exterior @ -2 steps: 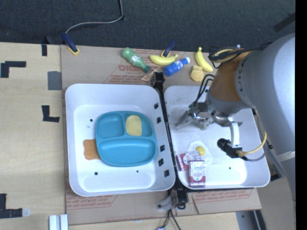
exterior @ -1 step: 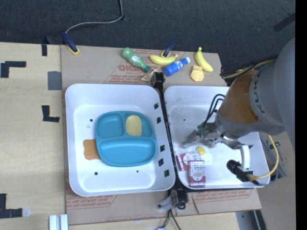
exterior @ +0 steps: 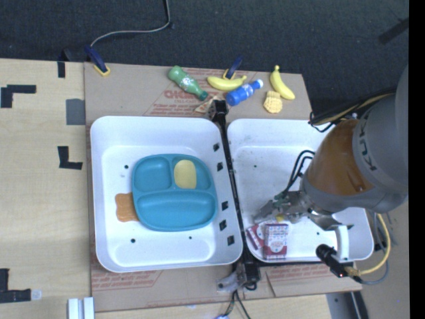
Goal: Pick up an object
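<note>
Dark carpet (exterior: 265, 12) covers the floor beyond the bench's far edge, a thin cable (exterior: 143, 28) trailing over it. The pale wooden bench top (exterior: 33, 178) carries a brown cardboard sheet (exterior: 133, 92) under even light.

In the left bin (exterior: 106, 178) a tray (exterior: 174, 193) holds a small oval piece (exterior: 185, 174), with a flat piece (exterior: 124, 208) touching its left edge. My gripper (exterior: 282, 208) hangs over the right bin (exterior: 265, 145), just above a packet (exterior: 273, 238). Behind both bins lie a bottle (exterior: 186, 82), two bananas (exterior: 226, 82) and another bottle (exterior: 243, 92).
</note>
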Controlling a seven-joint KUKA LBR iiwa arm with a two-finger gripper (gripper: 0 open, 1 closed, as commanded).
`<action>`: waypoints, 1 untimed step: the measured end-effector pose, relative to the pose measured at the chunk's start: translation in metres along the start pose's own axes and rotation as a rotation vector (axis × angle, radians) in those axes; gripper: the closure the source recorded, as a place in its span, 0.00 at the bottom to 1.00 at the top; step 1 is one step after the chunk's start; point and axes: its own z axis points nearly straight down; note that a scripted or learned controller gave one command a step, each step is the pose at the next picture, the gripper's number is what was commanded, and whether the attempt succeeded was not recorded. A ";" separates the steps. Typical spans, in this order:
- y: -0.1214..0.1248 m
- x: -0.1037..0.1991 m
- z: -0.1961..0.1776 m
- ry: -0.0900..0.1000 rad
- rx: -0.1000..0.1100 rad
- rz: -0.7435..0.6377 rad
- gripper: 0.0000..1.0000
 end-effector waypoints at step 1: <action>0.001 0.000 -0.010 0.000 -0.001 0.001 1.00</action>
